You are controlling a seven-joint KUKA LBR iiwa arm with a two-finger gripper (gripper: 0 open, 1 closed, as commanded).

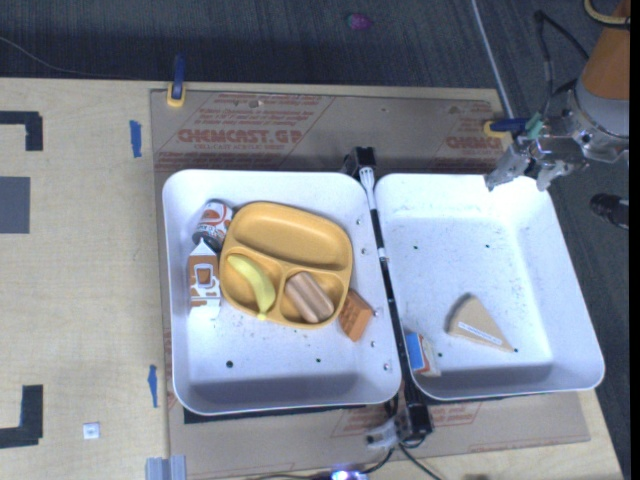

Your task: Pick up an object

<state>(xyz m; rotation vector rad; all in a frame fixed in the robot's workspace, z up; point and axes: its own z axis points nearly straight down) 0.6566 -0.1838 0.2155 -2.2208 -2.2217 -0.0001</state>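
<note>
Here, one yellow tray (290, 233), one wedge (478, 325); end effector (520, 165) perhaps empty, opening unclear.

- Left bin (180, 268): crowded. A yellow divided plate (290, 238) fills the middle; a can (210, 223) and a carton (203, 278) stand against its left side, and a small brown block (356, 316) at its lower right. Only the near floor is open.
- Right bin (570, 268): mostly open floor. A tan wedge (478, 323) lies near the front; a small blue-and-white item (418, 352) sits at the front left corner.
- Gripper (525, 165) hangs over that bin's far right corner.
</note>
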